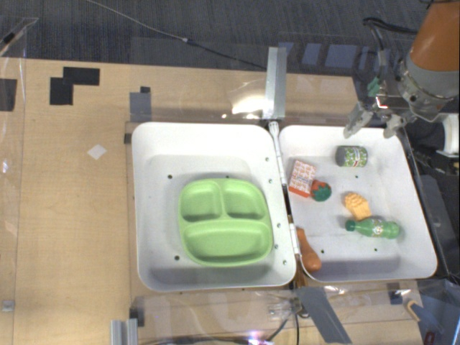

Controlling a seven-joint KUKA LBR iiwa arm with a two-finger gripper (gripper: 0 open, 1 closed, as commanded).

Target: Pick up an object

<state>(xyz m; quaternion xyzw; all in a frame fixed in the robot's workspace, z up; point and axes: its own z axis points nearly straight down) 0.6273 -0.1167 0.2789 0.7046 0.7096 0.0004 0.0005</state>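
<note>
The gripper point(374, 126) hangs over the far edge of the right bin point(410, 192), its two fingers spread apart with nothing between them. Just beneath and a little nearer lies a small green can point(351, 157) on its side. Further in sit a red-and-white packet point(302, 177) touching a red and green toy point(320, 191), a yellow-orange lump point(357, 205) and a green bottle point(373, 228) lying flat — while an orange carrot-like piece point(308, 253) rests against the divider. The left bin point(154, 192) holds a green divided tray point(226, 221).
</note>
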